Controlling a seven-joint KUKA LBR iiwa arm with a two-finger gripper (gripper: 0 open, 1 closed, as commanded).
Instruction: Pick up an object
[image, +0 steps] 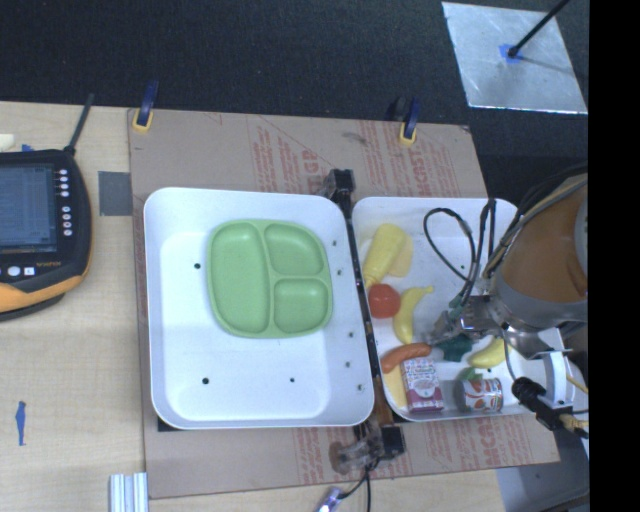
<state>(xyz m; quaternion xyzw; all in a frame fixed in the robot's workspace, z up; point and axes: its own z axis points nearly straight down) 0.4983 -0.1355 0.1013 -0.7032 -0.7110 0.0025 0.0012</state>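
I am hovering my gripper (457, 327) low over the right bin (440, 212) beside a small dark green piece (457, 349) — probably light, hard, slippery plastic, best pinched across its middle — though I cannot tell how my jaws are standing.

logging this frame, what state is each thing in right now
green plate: flat in the left bin, nothing on it
yellow pepper: lying in the right bin
tomato: beside the banana
carrot: lying flat
carton: lying flat
can: on its side
hand: low over the right bin
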